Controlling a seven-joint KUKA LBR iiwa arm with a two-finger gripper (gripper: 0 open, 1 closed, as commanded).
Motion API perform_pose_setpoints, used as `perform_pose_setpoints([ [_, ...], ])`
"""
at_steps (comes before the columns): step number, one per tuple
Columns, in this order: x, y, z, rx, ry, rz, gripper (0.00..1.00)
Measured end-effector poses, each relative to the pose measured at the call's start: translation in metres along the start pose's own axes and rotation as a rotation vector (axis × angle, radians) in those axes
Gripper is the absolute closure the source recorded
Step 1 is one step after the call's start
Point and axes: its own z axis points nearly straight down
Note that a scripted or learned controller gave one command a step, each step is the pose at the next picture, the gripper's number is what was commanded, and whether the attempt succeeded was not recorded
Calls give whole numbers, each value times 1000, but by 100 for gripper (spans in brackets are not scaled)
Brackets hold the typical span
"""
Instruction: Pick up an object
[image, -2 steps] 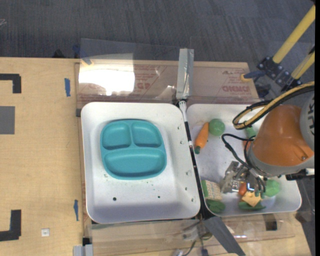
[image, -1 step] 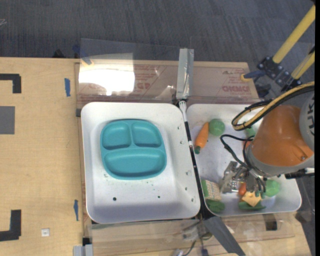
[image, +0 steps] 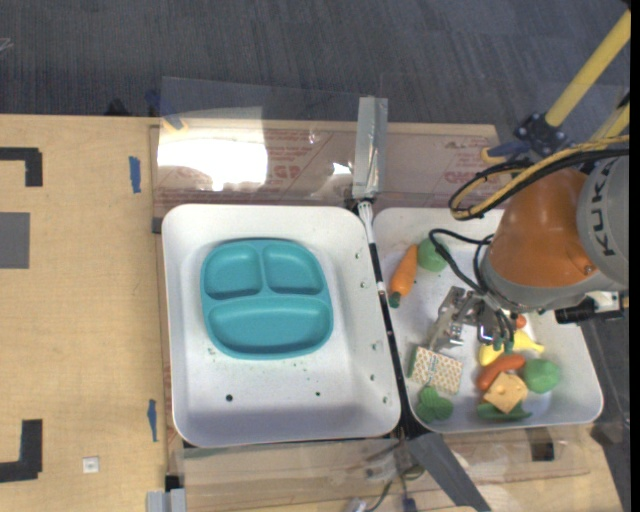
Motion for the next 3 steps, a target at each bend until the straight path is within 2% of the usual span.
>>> perform_pose_setpoints([
  [1, 0, 0, 1, 0, 1, 0, 0],
  [2, -75, -13, -71, 1, 2, 275, 0],
  [3, -63, -82, -6, 6, 14, 399, 0],
])
